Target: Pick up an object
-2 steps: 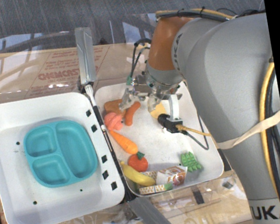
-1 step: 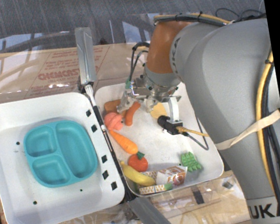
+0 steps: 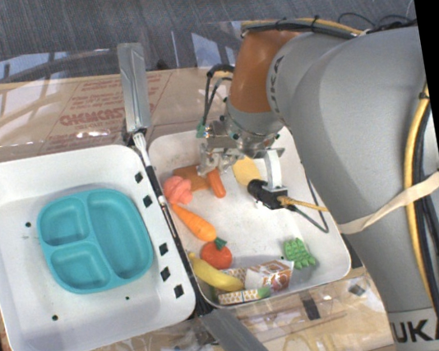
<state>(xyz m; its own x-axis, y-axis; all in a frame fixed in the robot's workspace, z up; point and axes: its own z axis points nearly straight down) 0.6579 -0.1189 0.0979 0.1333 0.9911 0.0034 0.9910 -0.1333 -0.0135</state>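
Camera view, pincer (image 3: 218,156) low in the right bin (image 3: 333,253), upper middle of frame, grip state unclear, small carrot (image 3: 216,183) just below.

Tray (image 3: 94,238) in left bin (image 3: 17,313)

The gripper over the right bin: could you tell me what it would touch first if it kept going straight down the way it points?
Most likely the small orange sausage-shaped toy just below the gripper, with the pink toy beside it; depth is hard to judge from this slanted view.
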